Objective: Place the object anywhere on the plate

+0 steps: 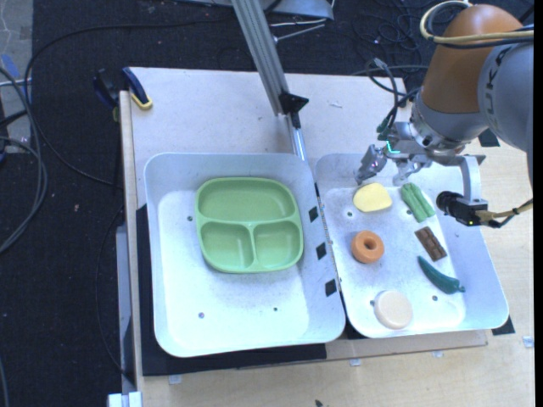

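Pincer (383, 167) hangs spread, gripping nothing, above six items beside one green plate (249, 225).

Bright, even overhead light, white bins (170, 227) slightly washed out with glare, shadows soft and faint, dark floor (59, 185) dim, mild overall softness.

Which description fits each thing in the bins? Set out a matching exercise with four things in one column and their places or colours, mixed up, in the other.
Things:
1. plate
2. doughnut
3. yellow piece
4. white disc

Descriptions:
A. nearest the gripper
B. green, with three compartments, in the left bin
C. at the near end of the right bin
D. orange, with a hole

Pairs: 1-B, 2-D, 3-A, 4-C
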`<state>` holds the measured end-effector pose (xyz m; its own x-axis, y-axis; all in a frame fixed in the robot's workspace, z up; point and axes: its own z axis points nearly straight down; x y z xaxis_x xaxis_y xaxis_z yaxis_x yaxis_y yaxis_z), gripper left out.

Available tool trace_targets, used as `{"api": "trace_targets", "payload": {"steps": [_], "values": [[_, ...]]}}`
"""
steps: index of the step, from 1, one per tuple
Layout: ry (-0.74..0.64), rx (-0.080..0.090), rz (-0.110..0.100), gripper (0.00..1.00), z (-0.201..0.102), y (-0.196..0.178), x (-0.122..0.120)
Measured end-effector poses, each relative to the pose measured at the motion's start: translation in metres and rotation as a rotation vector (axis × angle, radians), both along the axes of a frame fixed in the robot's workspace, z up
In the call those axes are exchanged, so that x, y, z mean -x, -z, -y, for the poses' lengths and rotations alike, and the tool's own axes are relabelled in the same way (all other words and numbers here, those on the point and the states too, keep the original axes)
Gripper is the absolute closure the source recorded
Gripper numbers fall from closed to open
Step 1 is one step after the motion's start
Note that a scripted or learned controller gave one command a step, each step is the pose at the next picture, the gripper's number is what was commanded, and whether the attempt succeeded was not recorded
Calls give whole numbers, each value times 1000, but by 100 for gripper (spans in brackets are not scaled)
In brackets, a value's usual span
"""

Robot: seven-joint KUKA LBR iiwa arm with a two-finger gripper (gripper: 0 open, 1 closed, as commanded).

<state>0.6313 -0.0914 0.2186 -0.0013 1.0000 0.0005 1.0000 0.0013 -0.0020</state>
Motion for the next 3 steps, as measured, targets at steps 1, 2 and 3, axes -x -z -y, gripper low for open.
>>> {"api": "trace_targets", "payload": {"steps": [1,2,3], "values": [[0,0,2,0,0,-1,-1],[2,1,-2,0,1,43,3],[1,1,-3,0,0,106,-1]]}}
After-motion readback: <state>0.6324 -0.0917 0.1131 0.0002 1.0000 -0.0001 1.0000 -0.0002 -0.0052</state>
